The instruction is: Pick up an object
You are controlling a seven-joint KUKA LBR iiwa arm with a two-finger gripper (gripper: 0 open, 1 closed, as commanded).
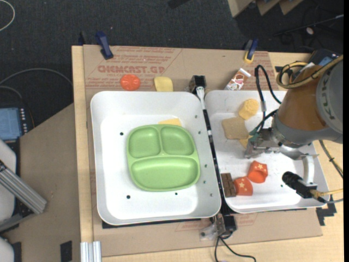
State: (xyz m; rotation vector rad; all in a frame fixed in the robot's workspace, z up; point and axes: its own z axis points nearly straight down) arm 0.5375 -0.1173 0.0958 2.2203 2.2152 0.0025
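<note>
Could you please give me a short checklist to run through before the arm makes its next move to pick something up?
1. Gripper is over the right bin: ok.
2. Object seen between the fingers: cannot tell.
3. Tan flat piece lies beside the gripper, within reach: ok.
4. Red pieces lie apart from the gripper, unobstructed: ok.
5. Green divided plate sits in the left bin, out of the arm's way: ok.
</note>
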